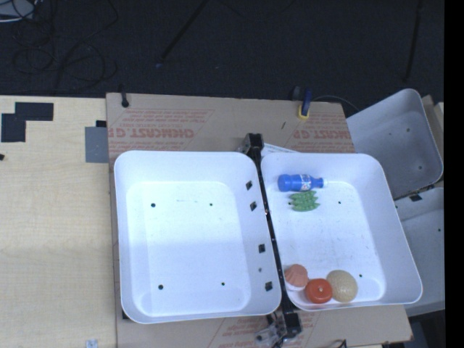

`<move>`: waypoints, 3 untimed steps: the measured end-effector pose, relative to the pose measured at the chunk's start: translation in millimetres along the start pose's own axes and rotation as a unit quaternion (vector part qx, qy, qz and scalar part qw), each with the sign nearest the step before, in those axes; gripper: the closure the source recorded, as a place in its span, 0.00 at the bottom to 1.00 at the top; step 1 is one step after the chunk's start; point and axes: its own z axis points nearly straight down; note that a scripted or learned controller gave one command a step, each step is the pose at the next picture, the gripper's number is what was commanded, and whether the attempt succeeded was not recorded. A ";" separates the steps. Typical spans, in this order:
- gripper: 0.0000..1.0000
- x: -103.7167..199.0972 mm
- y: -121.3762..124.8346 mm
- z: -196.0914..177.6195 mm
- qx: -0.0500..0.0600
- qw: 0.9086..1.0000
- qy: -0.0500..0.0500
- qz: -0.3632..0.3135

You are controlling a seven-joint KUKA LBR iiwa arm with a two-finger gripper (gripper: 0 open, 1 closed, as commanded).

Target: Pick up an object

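We see 2 bins: the left bin (138,176), then the right bin (377,194). In the right one, a blue bottle (299,183) lies at 11 o'clock, a green toy (304,201) just below it. At 6 o'clock sit a pink ball (296,275), a red ball (318,291) and a tan ball (343,285), touching.

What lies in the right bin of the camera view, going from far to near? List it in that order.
Blue bottle → green toy → pink round object → beige ball → red ball.
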 end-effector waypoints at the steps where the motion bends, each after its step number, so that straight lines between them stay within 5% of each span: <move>1: 0.00 0.0 -0.1 0.4 0.000 1.000 0.000 0.000; 2: 1.00 0.2 0.8 -9.6 0.001 1.000 0.000 -0.002; 3: 0.00 0.3 0.7 -9.1 0.001 1.000 0.000 -0.002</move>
